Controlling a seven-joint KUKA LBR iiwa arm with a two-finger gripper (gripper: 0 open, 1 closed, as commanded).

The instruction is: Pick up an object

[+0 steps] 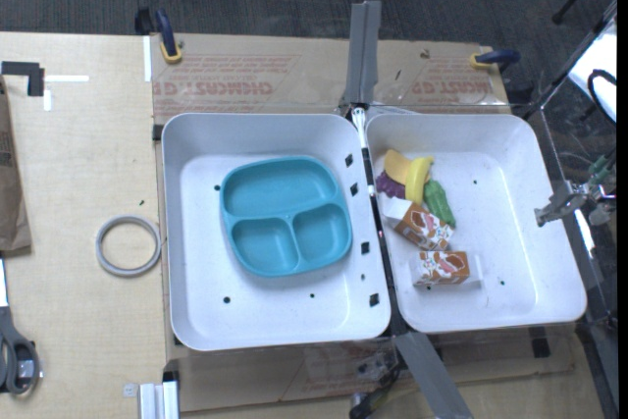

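Observation:
The right white bin (510,211) holds a small cluster of objects against its left wall. A yellow toy piece (408,170) lies at the top, with a purple piece (391,183) just left of it. A green pepper-like toy (439,203) sits slightly lower to the right. Below them lie a brown-and-white snack packet (424,227) and a second similar packet (446,268), which is nearer the front. The left white bin (186,289) holds a blue three-part plate (287,216).
A metal bar (364,54) runs back from the joint between the bins. On the wooden bench to the left lie a ring of tape (129,244) and scissors (15,360). Clamps (169,42) grip the back edge. A metal bracket (569,201) stands at the right bin's right rim.

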